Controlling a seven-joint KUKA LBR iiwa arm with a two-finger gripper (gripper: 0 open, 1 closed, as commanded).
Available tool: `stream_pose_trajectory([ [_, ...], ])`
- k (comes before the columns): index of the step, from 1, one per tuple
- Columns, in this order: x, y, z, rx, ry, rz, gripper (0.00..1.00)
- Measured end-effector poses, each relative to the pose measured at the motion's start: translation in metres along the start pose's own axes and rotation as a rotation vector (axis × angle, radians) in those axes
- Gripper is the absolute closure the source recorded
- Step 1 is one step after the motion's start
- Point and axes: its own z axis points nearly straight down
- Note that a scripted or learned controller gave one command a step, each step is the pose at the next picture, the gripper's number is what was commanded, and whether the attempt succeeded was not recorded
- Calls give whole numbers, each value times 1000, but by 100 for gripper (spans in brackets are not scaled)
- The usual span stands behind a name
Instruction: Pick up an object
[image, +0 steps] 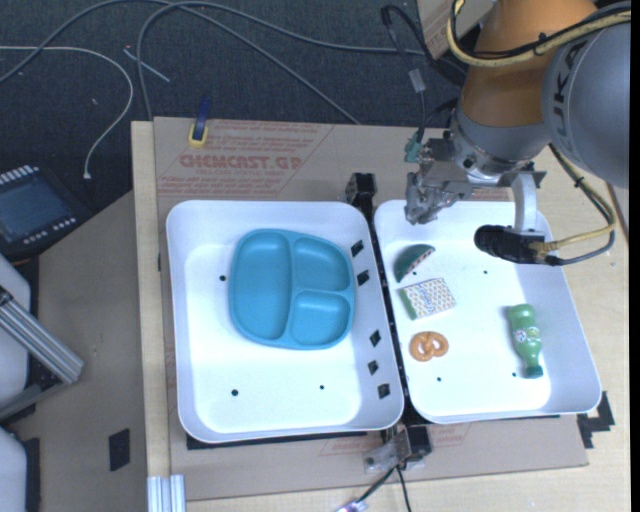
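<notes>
Two shallow white bins are seen side by side on a brown cardboard sheet (300, 150) printed with reddish lettering along its far edge. The left bin (200, 395) and the right bin (565, 385) are joined along their shared edge by a row of small black clips (376, 330). A blue and yellow clamp (200, 125) is fixed at the far edge of the cardboard. Thin light cables (110, 70) are looped across the dark floor beyond the bench. A dark box with a screen (30, 205) is placed at the left, and a silver metal rail (35, 335) is set at a slant below it.
</notes>
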Motion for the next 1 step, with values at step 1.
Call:
stream_pose_trajectory([
  [1,45,-31,19,2,0,1,100],
])
